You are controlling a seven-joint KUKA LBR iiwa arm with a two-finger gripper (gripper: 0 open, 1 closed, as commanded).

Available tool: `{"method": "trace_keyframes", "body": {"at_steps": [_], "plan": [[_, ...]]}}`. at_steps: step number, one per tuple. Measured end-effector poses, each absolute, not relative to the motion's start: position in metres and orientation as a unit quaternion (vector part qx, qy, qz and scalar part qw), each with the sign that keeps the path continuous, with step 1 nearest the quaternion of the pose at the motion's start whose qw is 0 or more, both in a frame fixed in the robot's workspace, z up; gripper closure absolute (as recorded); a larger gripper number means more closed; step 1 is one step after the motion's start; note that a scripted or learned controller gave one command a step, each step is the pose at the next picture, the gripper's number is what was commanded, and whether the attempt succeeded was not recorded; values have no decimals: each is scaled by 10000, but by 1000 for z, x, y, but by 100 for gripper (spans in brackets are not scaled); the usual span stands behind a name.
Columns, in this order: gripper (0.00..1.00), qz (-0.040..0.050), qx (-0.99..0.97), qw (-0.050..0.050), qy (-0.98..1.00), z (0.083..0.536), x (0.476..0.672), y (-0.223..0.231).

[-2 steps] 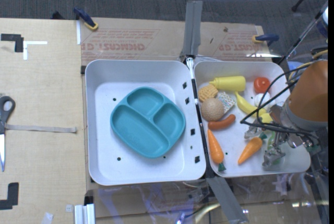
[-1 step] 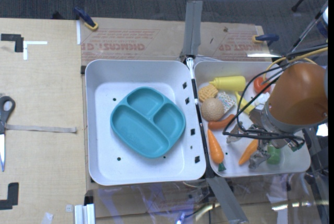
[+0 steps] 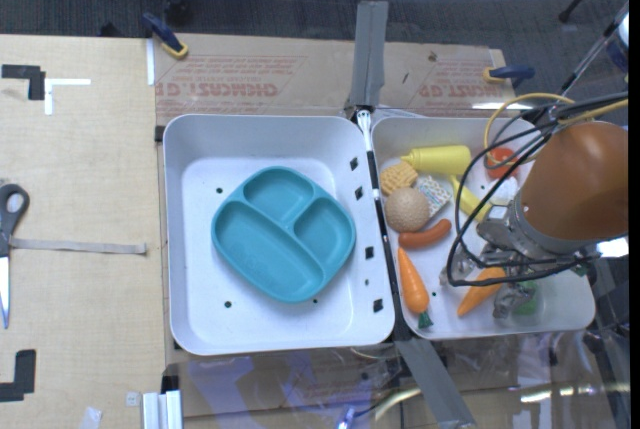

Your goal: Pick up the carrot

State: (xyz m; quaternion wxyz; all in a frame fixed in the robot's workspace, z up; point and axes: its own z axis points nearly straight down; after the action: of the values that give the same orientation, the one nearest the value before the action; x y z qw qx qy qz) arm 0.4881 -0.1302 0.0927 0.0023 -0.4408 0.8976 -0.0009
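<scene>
An orange carrot (image 3: 412,283) with a green tip lies along the left wall of the right bin (image 3: 560,319), pointing toward the front. A second orange carrot-like piece (image 3: 476,293) lies slanted near the bin's front, just under the arm's wrist. My gripper (image 3: 503,285) hangs low over the front right part of this bin, next to that second piece. The grey wrist, cables and the big orange band (image 3: 578,179) hide most of the gripper.
The right bin also holds a yellow bottle (image 3: 440,159), a waffle piece (image 3: 398,177), a tan ball (image 3: 407,209), a red-orange sausage (image 3: 426,235) and something green (image 3: 526,295). A blue divided plate (image 3: 284,233) lies in the left bin (image 3: 190,217). Scissors (image 3: 8,217) lie far left.
</scene>
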Motion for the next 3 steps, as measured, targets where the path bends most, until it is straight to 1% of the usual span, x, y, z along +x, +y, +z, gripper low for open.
{"method": "trace_keyframes", "body": {"at_steps": [1,2,3], "plan": [[100,-20,-4421,48,8969,102,491,-129],[0,-19,-4421,48,8969,102,491,-129],[100,-31,-4426,75,8967,112,494,-128]]}}
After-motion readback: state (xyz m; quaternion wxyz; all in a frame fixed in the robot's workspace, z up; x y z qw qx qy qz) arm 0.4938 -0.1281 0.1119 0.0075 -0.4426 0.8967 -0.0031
